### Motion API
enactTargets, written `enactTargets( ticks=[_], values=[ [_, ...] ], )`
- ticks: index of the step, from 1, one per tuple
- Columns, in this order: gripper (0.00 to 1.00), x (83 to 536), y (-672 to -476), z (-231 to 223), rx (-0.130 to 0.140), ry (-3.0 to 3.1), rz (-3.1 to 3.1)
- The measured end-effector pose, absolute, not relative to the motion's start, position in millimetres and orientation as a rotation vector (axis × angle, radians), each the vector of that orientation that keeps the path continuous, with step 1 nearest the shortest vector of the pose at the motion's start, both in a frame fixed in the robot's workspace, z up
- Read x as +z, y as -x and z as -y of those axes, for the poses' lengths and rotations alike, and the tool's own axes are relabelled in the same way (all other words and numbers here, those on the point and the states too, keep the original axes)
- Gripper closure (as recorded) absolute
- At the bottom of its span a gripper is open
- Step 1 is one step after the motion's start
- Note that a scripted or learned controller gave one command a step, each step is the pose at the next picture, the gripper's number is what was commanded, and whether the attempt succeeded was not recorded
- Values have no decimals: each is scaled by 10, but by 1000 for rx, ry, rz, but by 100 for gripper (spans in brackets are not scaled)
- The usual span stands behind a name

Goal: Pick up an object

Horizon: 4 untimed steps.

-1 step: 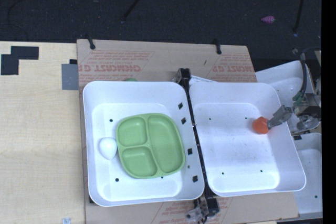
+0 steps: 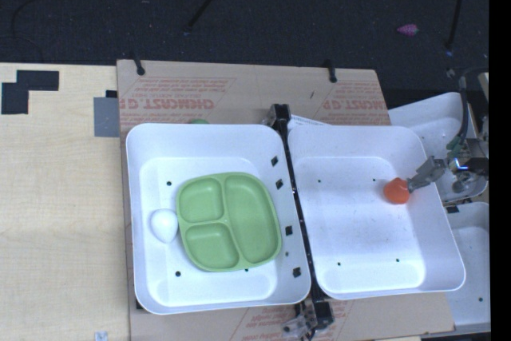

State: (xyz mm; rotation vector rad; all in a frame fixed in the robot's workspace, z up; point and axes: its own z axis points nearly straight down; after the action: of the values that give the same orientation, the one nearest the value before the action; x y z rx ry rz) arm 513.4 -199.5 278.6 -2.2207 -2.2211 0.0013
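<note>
Sitting side by side on a sheet of printed cardboard (image 2: 239,96), two shallow white bins share a dark clip strip along their meeting walls.

Left bin (image 2: 140,172): holds a green plate (image 2: 229,221) with three compartments, lying flat and turned a little off square, taking up most of the floor. All three compartments look bare. A small white ball (image 2: 164,224) rests just beside the plate's left edge, close to or touching its rim; contact cannot be made out.

Right bin (image 2: 359,251): holds one orange ball (image 2: 396,192) near the right wall, in the upper half of the floor. Rest of the floor shows faint dark scuffs and small dark dots.

Gripper (image 2: 418,180) reaches over the right bin's right rim at a slant, tip pointing down-left toward the orange ball. Its tip sits right at the ball's upper right side, seemingly touching. Whether the fingers are spread or closed, cannot tell; the ball is not seen between them and appears to rest on the bin floor.

Pale wooden bench (image 2: 56,212) lies left of the cardboard; dark floor with cables beyond
</note>
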Motion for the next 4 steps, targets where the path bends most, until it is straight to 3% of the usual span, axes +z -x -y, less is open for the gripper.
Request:
enactTargets(
  ticks=[3, 4],
  values=[
    [0, 870, -5121, 1957, 4, 2218, 2217],
    [100, 1002, -5126, 1969, 2, 2223, 2214]
  ],
)
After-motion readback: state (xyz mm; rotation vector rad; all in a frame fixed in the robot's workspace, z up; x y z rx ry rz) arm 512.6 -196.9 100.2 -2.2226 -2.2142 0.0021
